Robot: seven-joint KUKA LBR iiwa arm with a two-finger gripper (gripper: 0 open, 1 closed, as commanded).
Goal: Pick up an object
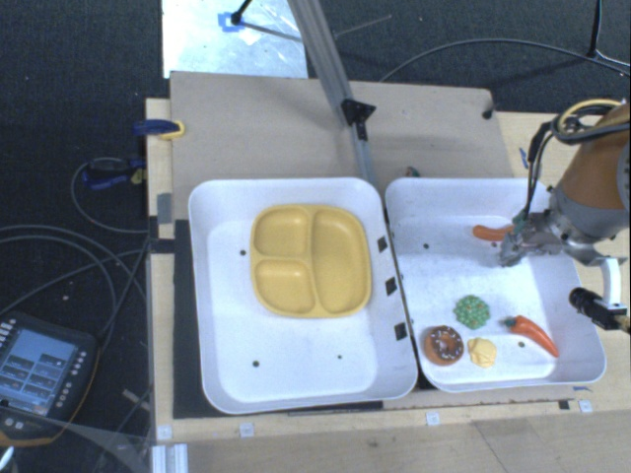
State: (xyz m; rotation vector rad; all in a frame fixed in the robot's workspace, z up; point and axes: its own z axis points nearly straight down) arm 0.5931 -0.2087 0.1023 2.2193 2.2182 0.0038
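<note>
In the right bin lie several small toy foods. An orange sausage rests near the bin's far right side. My gripper hangs just beside the sausage's right end, low over the bin floor. Near the front wall sit a green bumpy ball, a brown donut, a yellow piece and an orange carrot. Nothing shows between the gripper's tips.
The left bin holds a yellow divided plate. A grey pole slants across the back of the bench. The arm's orange band hangs over the right bin's right wall. Cables lie left of the bench.
</note>
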